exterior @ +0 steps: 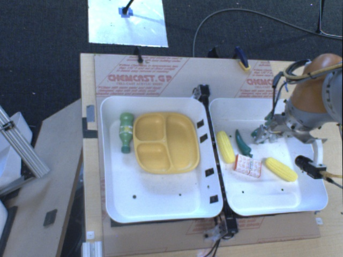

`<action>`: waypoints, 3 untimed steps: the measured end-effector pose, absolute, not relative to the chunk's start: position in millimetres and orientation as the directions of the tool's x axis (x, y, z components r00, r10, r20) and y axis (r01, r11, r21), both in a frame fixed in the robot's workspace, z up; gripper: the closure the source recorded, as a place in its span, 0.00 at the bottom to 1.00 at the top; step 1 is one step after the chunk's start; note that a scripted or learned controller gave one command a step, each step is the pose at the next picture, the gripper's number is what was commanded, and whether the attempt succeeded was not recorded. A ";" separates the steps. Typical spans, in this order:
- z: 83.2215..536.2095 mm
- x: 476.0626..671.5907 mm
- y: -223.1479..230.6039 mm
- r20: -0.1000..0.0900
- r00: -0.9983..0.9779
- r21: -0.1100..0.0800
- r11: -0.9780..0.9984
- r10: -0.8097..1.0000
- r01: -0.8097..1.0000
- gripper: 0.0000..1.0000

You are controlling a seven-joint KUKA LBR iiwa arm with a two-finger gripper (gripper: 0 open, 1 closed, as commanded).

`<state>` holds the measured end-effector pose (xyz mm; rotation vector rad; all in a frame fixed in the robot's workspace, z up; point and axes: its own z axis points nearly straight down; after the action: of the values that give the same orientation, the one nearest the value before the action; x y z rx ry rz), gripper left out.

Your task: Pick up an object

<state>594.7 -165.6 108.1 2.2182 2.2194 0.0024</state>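
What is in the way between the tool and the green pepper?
Nothing visible. The tool is over the right bin, and the green pepper lies just to its left with bare bin floor between them. The corn cobs and red-and-white packet lie off to the sides.

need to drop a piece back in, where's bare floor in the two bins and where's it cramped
Left bin: a wide bare strip along the near wall, in front of the yellow tray and green bottle. Right bin: bare near floor below the carton. Crowded: its middle, with two corn cobs, green pepper and the gripper.
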 end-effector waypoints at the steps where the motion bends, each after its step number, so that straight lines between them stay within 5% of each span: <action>1: 162.5 602.6 -174.0 -0.002 -0.003 0.006 0.003 1.000 1.000 1.00; 2: 203.5 603.9 -174.2 -0.001 -0.005 0.005 0.005 1.000 1.000 1.00; 3: 210.8 604.0 -111.4 0.001 -0.009 0.002 0.009 1.000 1.000 1.00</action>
<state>604.0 -111.4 210.8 2.2107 2.2309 0.0035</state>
